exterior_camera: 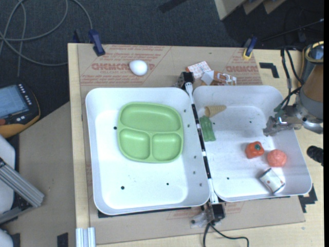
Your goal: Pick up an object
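Note:
In the right bin (241, 189) lie an orange-red tomato-like toy (254, 150), a pink-orange round toy (277, 158), a small white and grey can (271, 180), a green strip (207, 128) by the left wall, and a tan cone (216, 109) near the back. My gripper (273, 126) hangs over the bin's right side, just above and right of the orange-red toy. Nothing shows between its fingers.
The left bin (103, 179) holds a green three-compartment plate (150, 131). Behind the bins, on the cardboard, rest a white egg-like ball (138, 67) and some small wrappers (208, 75). Blue clamps (95, 41) hold the board's back edge. The arm (313, 86) enters from the right.

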